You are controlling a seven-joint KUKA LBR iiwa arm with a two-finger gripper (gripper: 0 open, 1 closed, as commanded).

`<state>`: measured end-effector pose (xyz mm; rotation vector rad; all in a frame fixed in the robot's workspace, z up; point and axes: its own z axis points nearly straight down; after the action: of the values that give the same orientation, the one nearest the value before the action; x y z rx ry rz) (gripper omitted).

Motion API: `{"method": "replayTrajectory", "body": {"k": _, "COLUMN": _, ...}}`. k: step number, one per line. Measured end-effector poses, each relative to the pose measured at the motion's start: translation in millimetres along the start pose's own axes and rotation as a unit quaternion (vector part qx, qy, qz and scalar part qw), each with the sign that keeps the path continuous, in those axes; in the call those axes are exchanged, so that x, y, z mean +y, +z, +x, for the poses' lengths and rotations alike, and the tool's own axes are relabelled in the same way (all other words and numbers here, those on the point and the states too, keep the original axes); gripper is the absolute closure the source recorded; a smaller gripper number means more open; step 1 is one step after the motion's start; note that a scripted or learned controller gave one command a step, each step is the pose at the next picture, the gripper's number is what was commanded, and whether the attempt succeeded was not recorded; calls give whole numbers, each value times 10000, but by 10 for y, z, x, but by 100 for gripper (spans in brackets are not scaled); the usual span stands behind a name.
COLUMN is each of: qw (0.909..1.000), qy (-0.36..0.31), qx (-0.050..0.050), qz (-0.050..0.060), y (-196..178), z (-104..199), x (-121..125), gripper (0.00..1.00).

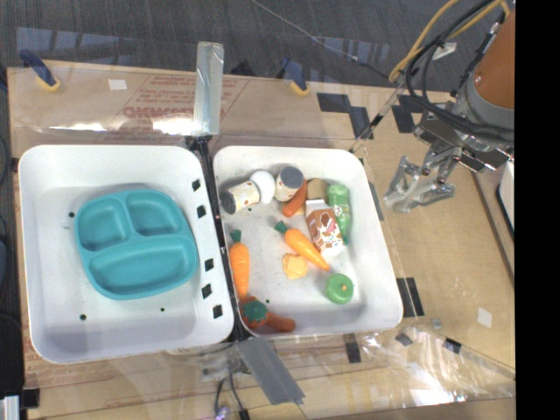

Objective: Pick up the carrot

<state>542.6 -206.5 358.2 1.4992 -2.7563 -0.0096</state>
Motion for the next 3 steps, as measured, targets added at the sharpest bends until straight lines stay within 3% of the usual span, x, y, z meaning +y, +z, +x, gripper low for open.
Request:
{"method": "replayTrajectory", "body": {"k": 1, "qw": 9997, "qy": 244, "qx": 1, "qz": -33, "y": 1957, "z": 85, "x": 249, "gripper": 100}}
{"method": "replayTrajectory", "body": {"k": 2, "qw": 9997, "qy": 237, "qx": -9, "qz": 27, "y": 1902, "z": 73, "x": 221, "gripper": 0}}
{"method": "replayTrajectory", "body": {"k": 3, "qw": 9997, "qy": 255, "qx": -13, "qz": 23, "y": 2678, "z": -326, "x": 710, "gripper": 0}}
